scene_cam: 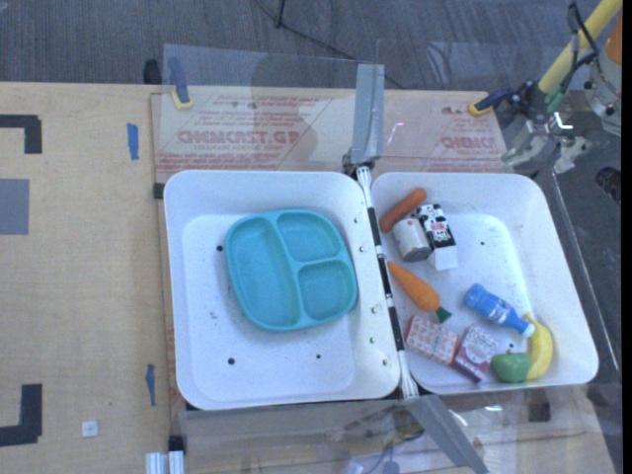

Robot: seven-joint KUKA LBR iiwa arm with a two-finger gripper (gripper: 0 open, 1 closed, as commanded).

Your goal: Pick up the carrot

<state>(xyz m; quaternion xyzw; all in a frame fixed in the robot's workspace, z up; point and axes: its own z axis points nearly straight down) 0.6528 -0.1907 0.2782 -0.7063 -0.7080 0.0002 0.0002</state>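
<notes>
The carrot (414,285) is orange with a small green tip. It lies slantwise in the right bin (553,225), close to that bin's left wall, green end toward the bin's middle. My gripper (542,149) hangs past the right bin's far right corner, well away from the carrot, open, with nothing between its fingers.
Just behind the carrot are a reddish sausage (403,208), a small can (410,239) and a cow-patterned carton (437,233). Toward the front lie a blue bottle (495,309), a banana (540,349), a green fruit (510,366) and two pink packets (433,341). A teal divided plate (291,270) sits in the left bin (188,294).
</notes>
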